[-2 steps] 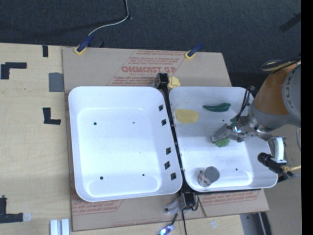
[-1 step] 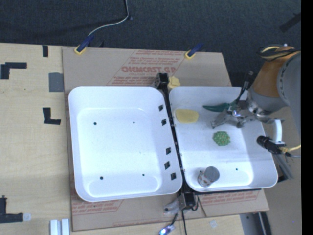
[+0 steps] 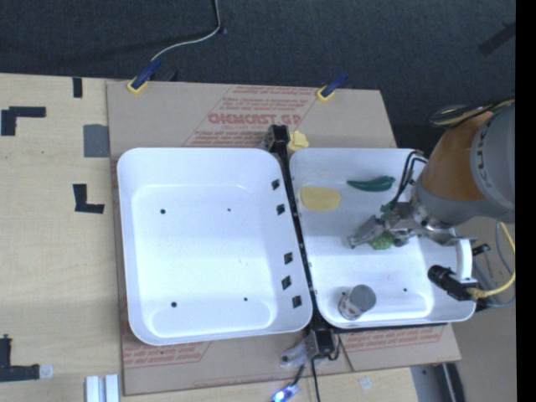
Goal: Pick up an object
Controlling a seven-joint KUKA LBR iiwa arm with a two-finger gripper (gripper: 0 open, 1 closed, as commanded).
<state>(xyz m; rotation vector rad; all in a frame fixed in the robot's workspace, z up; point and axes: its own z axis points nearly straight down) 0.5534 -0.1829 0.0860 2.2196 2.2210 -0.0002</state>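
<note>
On the table (image 3: pixel 50 249) a cardboard sheet (image 3: pixel 251 115) carries two shallow white bins, and the black clip row (image 3: pixel 289 249) where they meet serves as the landmark. Left of that row is the left bin (image 3: pixel 134 224). Right of it, the right bin (image 3: pixel 419 308) holds a flat yellow piece (image 3: pixel 320 198) just beside the row near the far wall, a dark green elongated object (image 3: pixel 371 183) farther right whose long axis runs roughly left to right, a small green object (image 3: pixel 383 242) well right of the row at mid-bin, and a grey cylinder (image 3: pixel 358 300) near the front wall. The end effector (image 3: pixel 374 234) sits over the small green object, fingers pointing left toward the row; whether they are apart or together cannot be told.
</note>
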